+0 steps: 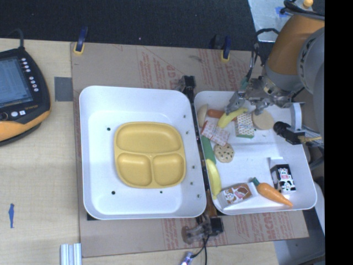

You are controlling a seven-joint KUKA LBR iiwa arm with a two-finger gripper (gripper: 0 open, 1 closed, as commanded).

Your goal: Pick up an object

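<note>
Wood bench (pixel 38 175), cardboard sheet (pixel 138 59), 2 white bins (pixel 94 148) (side by side); hand (pixel 249 99) spread wide.

The grey arm reaches in from the right, its end effector (pixel 246 101) lowered, fingers spread.

The right bin's (pixel 306 164) centre lay open between cookie (pixel 224 153) and milk carton (pixel 283 179); toys crowded its left wall. A yellow tray (pixel 150 153) filled the left bin's (pixel 94 148) middle.
</note>
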